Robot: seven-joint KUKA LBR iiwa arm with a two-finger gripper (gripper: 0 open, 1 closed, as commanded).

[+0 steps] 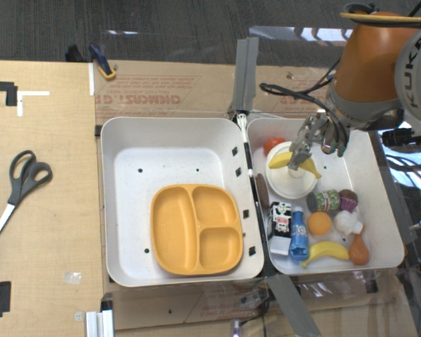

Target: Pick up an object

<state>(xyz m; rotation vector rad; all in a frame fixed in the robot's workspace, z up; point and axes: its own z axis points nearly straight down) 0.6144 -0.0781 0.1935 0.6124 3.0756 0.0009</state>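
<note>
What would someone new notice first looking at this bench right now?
Probably the yellow divided tray, lying alone in the left bin. Next, the grey and orange arm, reaching in from the right, its gripper low over a white bowl and a yellow banana piece in the cluttered right bin. Scissors lie on the bench at far left.

The light wooden worktop carries two shallow white bins side by side: the left bin near the centre, the right bin touching it at 3 o'clock. A sheet of brown cardboard lies under them, showing at 12 o'clock. Scissors lie at 9 o'clock, well apart from the bins. Black tape marks sit at 10 o'clock.
</note>
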